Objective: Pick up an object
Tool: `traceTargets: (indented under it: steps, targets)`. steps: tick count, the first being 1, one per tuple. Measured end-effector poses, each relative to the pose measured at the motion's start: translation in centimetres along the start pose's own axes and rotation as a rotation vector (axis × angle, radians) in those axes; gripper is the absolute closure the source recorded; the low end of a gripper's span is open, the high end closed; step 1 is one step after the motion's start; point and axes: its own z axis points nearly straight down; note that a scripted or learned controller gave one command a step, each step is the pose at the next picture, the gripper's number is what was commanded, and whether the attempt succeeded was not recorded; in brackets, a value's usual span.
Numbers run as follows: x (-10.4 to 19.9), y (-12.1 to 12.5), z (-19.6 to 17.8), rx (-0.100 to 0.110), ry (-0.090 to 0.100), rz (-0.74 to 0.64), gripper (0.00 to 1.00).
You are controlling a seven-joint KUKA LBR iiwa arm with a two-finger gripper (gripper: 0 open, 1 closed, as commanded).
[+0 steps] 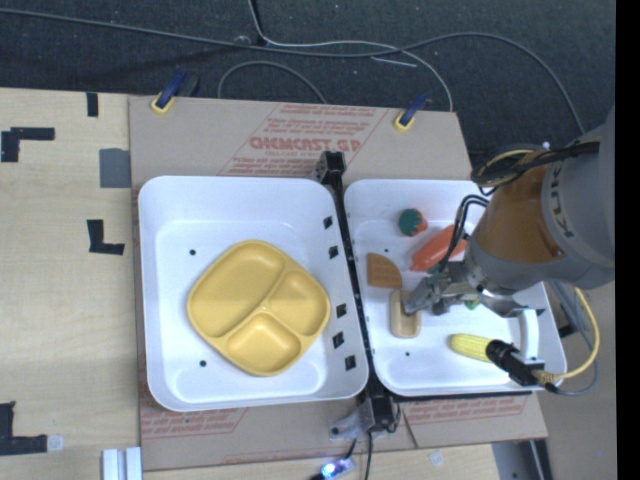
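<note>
A smooth yellow corn cob (468, 345) lies nearest in the right white bin (420, 368), lengthwise left-right. Behind it, the gripper (432, 298), open or closed I cannot tell, hangs beside a flat wooden spatula (390, 286) running near-to-far, blade pointing away. Farther back lies a tapered orange carrot (432, 249).

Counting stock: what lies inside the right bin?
A green toy, an orange piece partly under the arm, a wooden spatula and yellow corn. The arm covers part of the bin.
</note>
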Motion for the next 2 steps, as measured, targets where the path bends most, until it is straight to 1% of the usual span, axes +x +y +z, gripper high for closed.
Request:
traceTargets:
  steps: [1,2]
  targets:
    - [-1.1,0.1,-5.0,0.0,-0.002,0.001,1.0]
    - [-0.8,0.6,-11.1,-0.002,-0.002,-0.001,1.0]
